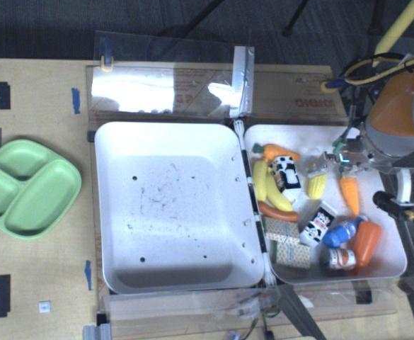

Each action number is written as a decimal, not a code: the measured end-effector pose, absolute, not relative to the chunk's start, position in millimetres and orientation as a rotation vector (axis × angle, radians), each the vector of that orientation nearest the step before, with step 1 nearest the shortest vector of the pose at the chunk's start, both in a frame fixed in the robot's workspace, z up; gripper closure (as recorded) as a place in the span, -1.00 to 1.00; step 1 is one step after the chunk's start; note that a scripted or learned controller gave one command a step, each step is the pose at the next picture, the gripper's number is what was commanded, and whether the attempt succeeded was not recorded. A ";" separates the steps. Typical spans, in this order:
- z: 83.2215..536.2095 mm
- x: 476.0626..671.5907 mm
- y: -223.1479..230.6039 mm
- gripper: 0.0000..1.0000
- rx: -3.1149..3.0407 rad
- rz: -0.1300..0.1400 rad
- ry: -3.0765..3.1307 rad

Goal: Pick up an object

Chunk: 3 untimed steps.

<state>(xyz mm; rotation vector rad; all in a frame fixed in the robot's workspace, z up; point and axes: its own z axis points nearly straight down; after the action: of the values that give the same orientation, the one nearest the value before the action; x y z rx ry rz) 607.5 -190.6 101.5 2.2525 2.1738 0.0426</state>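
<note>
End effector (342, 156) low over right bin (398, 264), near corn cob (317, 185) and carrot (349, 194); finger state indeterminate. Banana (270, 185), cow-print items, blue bottle (340, 233) clustered in same bin.

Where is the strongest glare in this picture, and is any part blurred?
In the camera view, the strongest glare lies on the clear sheet behind the left bin; the gripper area over the right bin looks soft, and the small toys lack fine detail.
</note>
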 end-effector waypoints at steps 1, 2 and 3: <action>103.3 581.7 -200.9 -1.00 2.207 0.047 2.193; 121.3 530.5 -186.7 -1.00 1.989 0.004 2.428; 86.3 534.3 -178.7 -1.00 2.091 0.003 2.338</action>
<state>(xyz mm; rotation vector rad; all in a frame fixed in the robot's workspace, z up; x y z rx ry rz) 534.3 -178.7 86.3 2.0905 2.3382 0.0031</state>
